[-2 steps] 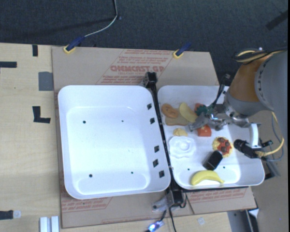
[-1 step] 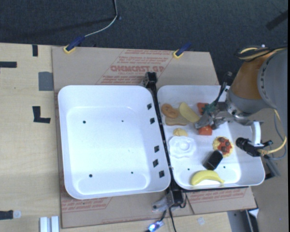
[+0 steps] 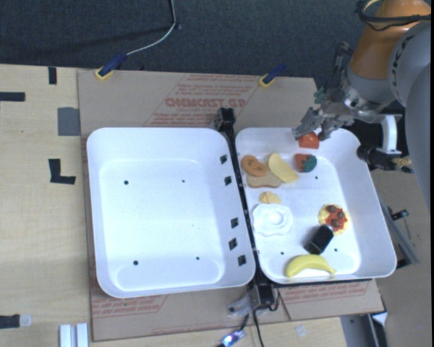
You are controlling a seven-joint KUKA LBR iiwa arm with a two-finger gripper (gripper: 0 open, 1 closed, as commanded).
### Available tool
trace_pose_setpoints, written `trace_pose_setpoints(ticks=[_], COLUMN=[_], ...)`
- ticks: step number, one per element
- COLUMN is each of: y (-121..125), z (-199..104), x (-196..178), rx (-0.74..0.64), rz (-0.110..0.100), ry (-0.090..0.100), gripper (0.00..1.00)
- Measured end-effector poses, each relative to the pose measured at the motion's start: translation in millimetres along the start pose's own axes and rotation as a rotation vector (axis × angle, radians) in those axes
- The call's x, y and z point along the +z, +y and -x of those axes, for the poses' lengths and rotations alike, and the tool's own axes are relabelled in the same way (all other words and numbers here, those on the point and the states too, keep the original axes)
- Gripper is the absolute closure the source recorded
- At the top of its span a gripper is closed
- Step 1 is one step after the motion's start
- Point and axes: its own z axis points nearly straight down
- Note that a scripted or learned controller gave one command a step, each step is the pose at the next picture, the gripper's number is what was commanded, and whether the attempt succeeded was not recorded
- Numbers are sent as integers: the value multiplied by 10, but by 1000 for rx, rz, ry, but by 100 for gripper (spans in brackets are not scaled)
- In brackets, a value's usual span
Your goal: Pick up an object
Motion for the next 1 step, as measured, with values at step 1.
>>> trace_pose_setpoints(ticks=[1], y=[-142], z=[-830], x=[-2], rx=[0], rz=[-16], ry=[4], gripper=[100])
